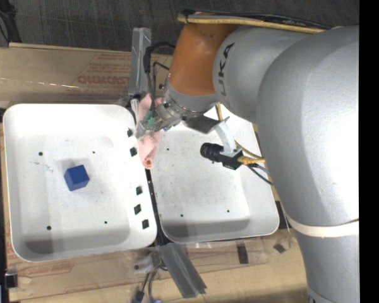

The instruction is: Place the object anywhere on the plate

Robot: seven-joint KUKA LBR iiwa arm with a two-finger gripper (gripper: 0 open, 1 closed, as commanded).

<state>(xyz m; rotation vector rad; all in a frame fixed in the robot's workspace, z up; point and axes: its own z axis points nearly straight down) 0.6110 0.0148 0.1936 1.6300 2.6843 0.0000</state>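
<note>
Just below the gripper [153, 122] hangs a pink object [148, 145], seemingly pinched between its fingers, over the seam between the bins; a blue cube [77, 177] lies well to its left.

On the grey arm [290, 74], just beside the orange band [196, 55], dark capital letters running sideways: "UKA" legible, the first letter of the brand hidden at the edge of the band. On the brown cardboard sheet [63, 74] behind the left bin [25, 169], faded red print in two lines; the larger line too washed out to spell with any certainty, the smaller line above it only a blur. Nothing else readable.
</note>
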